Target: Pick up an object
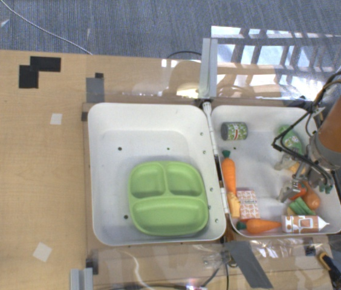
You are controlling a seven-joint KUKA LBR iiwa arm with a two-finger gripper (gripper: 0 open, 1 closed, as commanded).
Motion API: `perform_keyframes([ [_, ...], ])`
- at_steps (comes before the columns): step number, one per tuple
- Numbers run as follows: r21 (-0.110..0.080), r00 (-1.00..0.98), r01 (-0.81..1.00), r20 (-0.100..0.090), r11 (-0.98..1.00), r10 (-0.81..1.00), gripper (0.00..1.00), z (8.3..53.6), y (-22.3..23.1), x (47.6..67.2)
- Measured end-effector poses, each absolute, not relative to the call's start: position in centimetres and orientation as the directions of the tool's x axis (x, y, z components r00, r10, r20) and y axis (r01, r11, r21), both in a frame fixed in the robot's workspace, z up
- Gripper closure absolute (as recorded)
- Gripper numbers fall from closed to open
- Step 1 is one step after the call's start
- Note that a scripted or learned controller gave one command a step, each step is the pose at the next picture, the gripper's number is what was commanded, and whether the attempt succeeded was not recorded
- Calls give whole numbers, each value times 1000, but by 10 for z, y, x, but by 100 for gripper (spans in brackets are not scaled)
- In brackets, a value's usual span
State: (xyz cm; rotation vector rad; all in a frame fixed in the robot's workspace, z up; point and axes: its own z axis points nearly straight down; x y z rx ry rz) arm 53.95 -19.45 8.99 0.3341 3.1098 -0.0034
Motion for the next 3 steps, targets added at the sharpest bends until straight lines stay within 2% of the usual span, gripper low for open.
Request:
perform_keyframes([
  [1, 1, -970, 242, -15, 970, 242, 0, 90, -170, 560],
  [2, 5, -957, 290, -12, 957, 290, 0, 88, -110, 639],
  [3, -1, -967, 253, -12, 967, 253, 0, 89, -165, 584],
])
